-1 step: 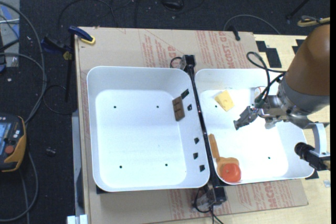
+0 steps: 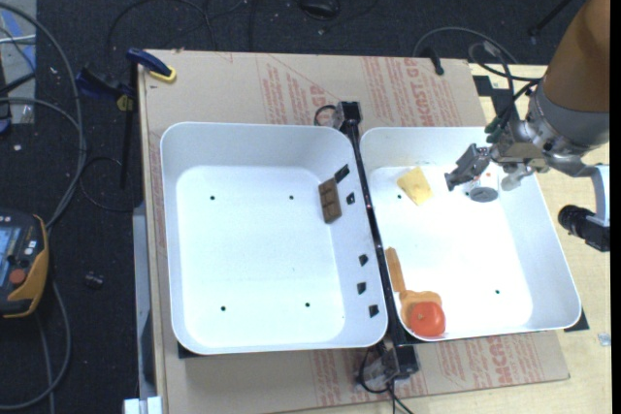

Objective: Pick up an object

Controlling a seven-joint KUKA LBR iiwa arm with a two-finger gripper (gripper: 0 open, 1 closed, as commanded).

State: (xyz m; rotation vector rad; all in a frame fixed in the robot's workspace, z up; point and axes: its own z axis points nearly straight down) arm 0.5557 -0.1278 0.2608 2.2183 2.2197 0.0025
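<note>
In the right bin [image 2: 543, 238] a pale yellow block [image 2: 415, 185] lies near the back left. A red-orange ball [image 2: 425, 317] rests in the front left corner, touching an orange stick-like piece [image 2: 396, 272] along the left wall. A small brown block [image 2: 330, 201] lies at the right side of the left bin [image 2: 194, 208]. My gripper [image 2: 473, 174] hangs over the back of the right bin, just right of the yellow block, and nothing shows between its fingers.
The two bins meet at a black divider with clips [image 2: 365, 238]. A blue and yellow clamp [image 2: 146, 68] sits at the bench's back left corner. Cables cross the dark floor behind and to the left.
</note>
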